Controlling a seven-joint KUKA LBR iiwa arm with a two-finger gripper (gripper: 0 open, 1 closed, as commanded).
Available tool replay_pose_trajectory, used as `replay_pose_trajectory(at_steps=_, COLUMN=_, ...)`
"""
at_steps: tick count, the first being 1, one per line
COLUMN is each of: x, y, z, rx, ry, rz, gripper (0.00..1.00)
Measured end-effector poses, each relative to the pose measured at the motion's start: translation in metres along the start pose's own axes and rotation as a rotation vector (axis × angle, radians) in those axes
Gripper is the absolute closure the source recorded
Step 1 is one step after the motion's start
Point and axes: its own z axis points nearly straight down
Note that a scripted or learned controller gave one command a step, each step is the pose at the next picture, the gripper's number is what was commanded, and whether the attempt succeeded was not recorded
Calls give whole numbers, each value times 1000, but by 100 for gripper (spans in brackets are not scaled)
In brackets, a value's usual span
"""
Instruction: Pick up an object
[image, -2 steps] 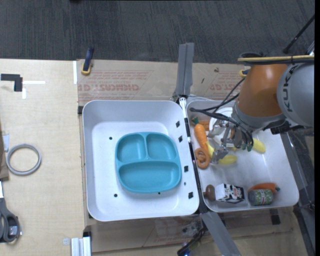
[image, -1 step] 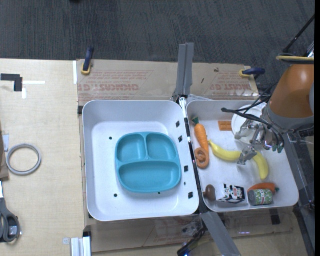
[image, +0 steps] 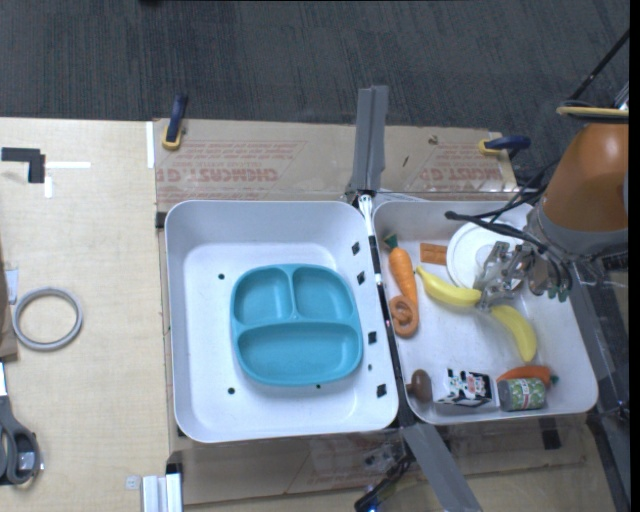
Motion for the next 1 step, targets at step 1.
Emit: replay_pose_trajectory(at_steps=1, x=95, y=-3, z=10, rx=-2, ry=8, rz=-214, gripper=100)
